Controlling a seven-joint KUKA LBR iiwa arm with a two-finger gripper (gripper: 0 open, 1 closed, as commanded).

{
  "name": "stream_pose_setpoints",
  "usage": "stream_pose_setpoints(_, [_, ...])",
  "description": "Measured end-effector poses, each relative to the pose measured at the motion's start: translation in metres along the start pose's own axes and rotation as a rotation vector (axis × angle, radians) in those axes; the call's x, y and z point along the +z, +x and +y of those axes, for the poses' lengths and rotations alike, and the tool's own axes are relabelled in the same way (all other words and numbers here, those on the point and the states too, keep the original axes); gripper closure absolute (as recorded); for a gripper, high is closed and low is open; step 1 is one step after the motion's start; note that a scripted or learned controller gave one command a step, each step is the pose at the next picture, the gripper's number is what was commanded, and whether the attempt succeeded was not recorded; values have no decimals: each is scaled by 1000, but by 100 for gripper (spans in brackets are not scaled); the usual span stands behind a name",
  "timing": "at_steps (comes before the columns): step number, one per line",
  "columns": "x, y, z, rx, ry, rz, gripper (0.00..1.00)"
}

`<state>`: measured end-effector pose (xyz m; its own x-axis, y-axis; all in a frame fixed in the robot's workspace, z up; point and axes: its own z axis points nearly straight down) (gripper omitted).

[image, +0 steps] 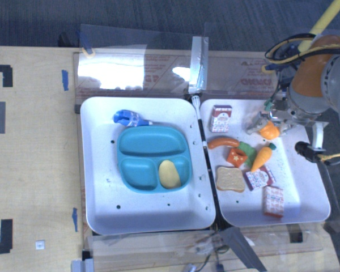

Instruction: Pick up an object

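Observation:
My gripper [268,121] hangs over the upper right part of the right bin [311,200], reaching in from the right. A small round orange fruit [270,132] sits directly at its tip. A carrot [262,156] lies just below that fruit. To the left are a red sausage [222,143] and a red pepper with a green stem [238,156]. A bread slice [230,179], a purple packet [257,178] and a red carton [273,200] lie toward the front. A red and white carton [221,118] stands at the back left.
The left bin [96,169] holds a blue divided tray [153,146] with a yellow potato [169,174] in its lower right compartment. A blue object [127,118] lies behind the tray. A clear panel [136,67] stands behind the bins.

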<state>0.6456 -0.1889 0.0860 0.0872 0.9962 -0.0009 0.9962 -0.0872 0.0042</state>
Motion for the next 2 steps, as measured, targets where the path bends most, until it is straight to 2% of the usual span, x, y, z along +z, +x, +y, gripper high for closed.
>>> stream_pose_setpoints(1, [-12, 0, 1, -2, -4, -1, 100])
stream_pose_setpoints(2, [-12, 37, 9, -126, 36, -1, 100])
